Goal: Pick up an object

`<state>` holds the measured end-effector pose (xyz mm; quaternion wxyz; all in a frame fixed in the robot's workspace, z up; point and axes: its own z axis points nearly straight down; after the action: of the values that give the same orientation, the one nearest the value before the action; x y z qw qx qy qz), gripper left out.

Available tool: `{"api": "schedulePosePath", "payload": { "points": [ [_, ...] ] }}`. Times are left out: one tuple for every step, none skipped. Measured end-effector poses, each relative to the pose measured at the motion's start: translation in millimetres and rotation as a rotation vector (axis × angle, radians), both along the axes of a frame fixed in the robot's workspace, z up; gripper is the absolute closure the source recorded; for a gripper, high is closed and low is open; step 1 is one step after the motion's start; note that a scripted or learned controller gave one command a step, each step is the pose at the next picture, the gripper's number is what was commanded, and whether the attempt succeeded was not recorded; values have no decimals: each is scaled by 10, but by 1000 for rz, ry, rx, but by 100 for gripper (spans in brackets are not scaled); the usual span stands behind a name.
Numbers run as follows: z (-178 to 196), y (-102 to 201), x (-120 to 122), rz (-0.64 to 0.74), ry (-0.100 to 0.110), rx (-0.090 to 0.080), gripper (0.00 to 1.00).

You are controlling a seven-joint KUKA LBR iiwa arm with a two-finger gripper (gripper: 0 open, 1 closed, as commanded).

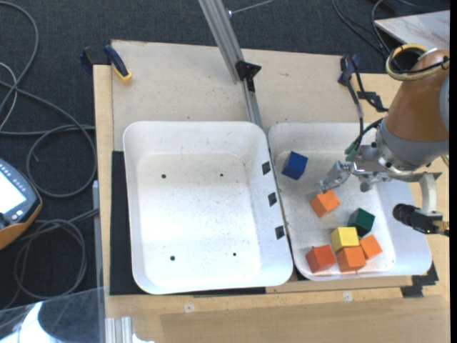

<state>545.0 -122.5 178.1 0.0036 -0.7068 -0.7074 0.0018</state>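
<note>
My arm (pixel 418 113) shows a broad orange band over a grey wrist section. Below it I see a metallic silver gripper (pixel 339 179), a dark cable with a green bit alongside, and a black attachment on a white bracket.

The arm (pixel 418 102) comes in from the right side of the view, its broad orange band uppermost and a grey section below it at the wrist (pixel 408 148). From the wrist the gripper (pixel 335 178) reaches out to the left and slightly downward, low over the right-hand part of the scene. Its metal fingers (pixel 330 179) end in a thin grey tip pointing down and to the left. Nothing can be seen between them. A dark cable runs along the arm's left edge down toward the wrist.
</note>
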Motion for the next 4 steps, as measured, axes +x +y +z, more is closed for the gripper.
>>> {"api": "schedulePosePath", "payload": {
  "points": [
    [-446, 6, -71, -1, 0, 0, 0],
    [-307, 5, -48, 0, -9, -1, 100],
    [284, 44, -107, 1, -15, -4, 100],
    [827, 45, -89, 1, -16, -4, 100]
  ]
}}
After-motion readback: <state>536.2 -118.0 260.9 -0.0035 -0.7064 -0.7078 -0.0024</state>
